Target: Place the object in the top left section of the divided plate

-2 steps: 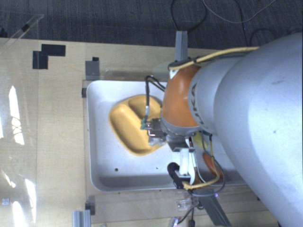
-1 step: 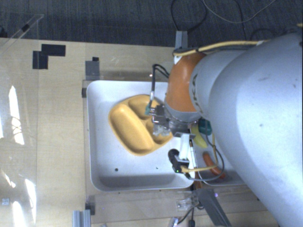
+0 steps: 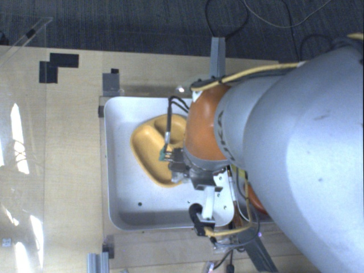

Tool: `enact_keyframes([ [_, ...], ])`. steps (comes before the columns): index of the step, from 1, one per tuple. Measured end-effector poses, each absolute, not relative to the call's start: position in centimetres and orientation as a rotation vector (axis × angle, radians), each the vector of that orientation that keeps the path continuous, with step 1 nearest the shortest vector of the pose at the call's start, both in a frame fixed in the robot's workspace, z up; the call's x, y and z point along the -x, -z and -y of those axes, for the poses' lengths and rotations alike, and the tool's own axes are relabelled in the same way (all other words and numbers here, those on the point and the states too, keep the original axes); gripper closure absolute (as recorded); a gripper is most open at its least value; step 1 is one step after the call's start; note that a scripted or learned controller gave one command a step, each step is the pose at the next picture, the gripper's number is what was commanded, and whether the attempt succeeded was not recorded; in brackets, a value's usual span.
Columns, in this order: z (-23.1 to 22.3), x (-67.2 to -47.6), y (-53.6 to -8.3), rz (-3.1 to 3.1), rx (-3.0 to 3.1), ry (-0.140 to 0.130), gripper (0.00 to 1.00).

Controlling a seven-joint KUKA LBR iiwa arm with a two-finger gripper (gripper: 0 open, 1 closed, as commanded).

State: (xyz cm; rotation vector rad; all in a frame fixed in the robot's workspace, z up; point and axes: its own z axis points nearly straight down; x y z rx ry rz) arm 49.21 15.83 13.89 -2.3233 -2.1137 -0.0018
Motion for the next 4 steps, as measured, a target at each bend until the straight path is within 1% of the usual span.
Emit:
enact_keyframes([
  [1, -18.9, -49.7, -9.5, 2.468, 1.981, 0.038, 1.00],
  [2, -21.3, -56.5, -9.4, 2.499, 1.928, 0.035, 1.00],
  [3, -23.0, -51.9, -13.1, 2.555, 1.829, 0.004, 1.00],
  [4, -22.5, -48.7, -13.7, 2.539, 1.850, 0.003, 1.00],
])
